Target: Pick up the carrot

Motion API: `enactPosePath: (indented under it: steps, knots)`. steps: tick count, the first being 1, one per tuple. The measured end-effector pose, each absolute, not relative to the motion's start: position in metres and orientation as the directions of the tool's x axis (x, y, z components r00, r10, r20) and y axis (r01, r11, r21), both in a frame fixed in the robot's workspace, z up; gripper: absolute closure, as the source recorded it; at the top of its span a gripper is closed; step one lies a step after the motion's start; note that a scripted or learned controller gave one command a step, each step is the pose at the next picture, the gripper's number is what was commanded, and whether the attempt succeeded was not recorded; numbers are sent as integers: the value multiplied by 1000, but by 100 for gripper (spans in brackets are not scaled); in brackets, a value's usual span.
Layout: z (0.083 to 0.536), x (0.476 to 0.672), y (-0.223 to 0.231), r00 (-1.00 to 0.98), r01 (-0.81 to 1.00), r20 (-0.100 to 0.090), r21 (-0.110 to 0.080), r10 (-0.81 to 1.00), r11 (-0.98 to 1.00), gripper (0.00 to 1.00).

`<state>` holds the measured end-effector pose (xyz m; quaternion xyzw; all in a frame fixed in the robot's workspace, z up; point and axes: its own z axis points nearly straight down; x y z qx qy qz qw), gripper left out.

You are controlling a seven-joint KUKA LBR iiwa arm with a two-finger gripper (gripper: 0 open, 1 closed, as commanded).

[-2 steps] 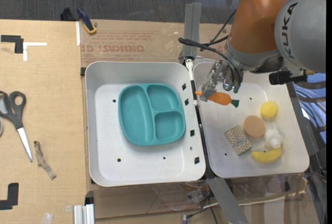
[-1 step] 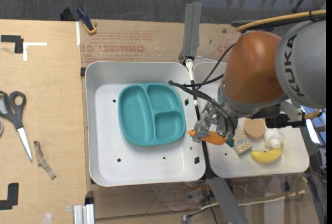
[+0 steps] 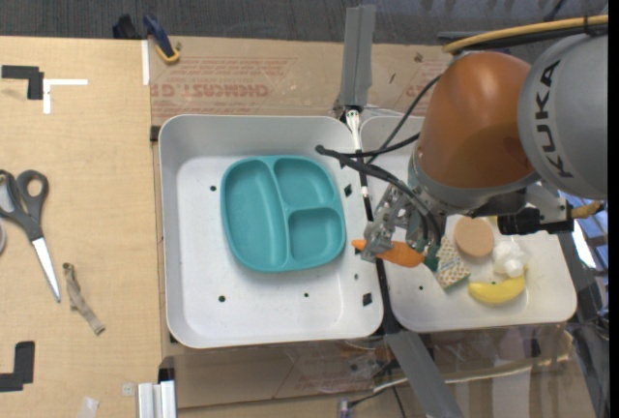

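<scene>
At the near edge of the right-hand shallow white bin (image 3: 542, 305) a yellow banana (image 3: 497, 289) is seen lying, with a small white crumpled lump (image 3: 510, 258) just behind it and a round peach-coloured disc (image 3: 474, 237) beside that; a patterned teal-and-cream piece (image 3: 450, 264) lies just left of them. Slightly further left, over the seam where the two bins meet, the small orange carrot (image 3: 395, 254) is found — it lies roughly level, and the metal two-finger gripper (image 3: 385, 240) is placed right upon it, the carrot's orange body showing at both sides of the fingers (image 3: 377, 236). Whether the fingers are pinching the carrot or merely set against it cannot be told from this slanted view, nor can it be judged whether the carrot is raised off the bin. In the left-hand shallow white bin (image 3: 184, 242) a teal plastic plate with three compartments (image 3: 284, 212) is set near the middle. Above the gripper the grey arm with its orange band (image 3: 484, 131) is seen reaching in from the right. On the wooden counter (image 3: 77, 213) to the far left a pair of grey-handled scissors (image 3: 32, 223) is laid — well apart from both bins.
</scene>
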<state>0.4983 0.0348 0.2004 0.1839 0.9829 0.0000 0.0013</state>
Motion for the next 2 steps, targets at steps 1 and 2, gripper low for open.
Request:
enactPosePath:
  steps: [1, 2]
  knots:
    - [209, 500, 34, -933, 360, -5, 1, 360, 933, 100]
    - [218, 501, 34, -933, 359, -7, 1, 359, 933, 100]
